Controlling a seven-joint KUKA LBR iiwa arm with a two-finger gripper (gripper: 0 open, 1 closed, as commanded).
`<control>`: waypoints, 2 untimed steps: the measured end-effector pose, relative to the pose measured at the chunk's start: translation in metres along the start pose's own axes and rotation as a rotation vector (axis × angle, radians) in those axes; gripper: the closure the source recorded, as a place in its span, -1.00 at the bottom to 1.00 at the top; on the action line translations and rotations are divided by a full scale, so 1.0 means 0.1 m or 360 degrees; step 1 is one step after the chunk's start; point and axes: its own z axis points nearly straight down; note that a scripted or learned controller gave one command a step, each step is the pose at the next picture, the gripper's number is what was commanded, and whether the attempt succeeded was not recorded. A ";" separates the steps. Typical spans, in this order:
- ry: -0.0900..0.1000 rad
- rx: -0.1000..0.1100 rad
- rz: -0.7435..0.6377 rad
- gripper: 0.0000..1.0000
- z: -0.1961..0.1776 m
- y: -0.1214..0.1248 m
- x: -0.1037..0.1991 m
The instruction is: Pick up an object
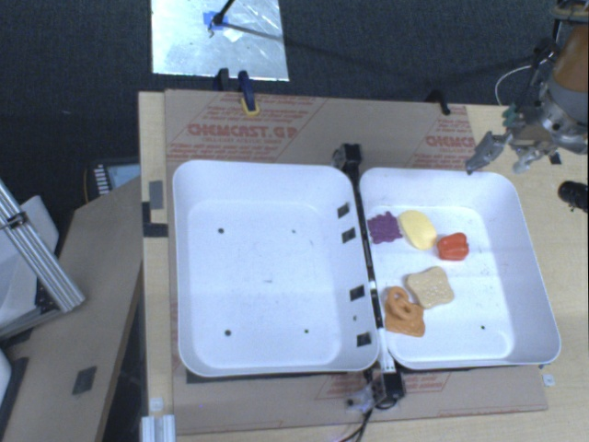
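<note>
The right bin (515, 247) holds several small toy foods: a purple grape bunch (385, 226), a yellow lemon (419, 229), a red pepper (452, 245), a tan bread slice (430, 287) and an orange pretzel (403, 310). My gripper (504, 156) hangs above the bin's far right corner, up and to the right of the red pepper, well apart from every object. Its two fingers are spread, with nothing between them.
The left bin (193, 210) lies beside the right one, joined by a black hinge strip (361, 247). Both rest on a cardboard sheet (304, 127). A shiny metal plate (219, 24) lies beyond the bench at the back.
</note>
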 end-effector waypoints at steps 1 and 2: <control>0.0003 0.0014 0.0006 -1.00 0.73 -0.47 -0.11; 0.0004 0.0014 0.0006 -1.00 1.31 -0.99 -0.10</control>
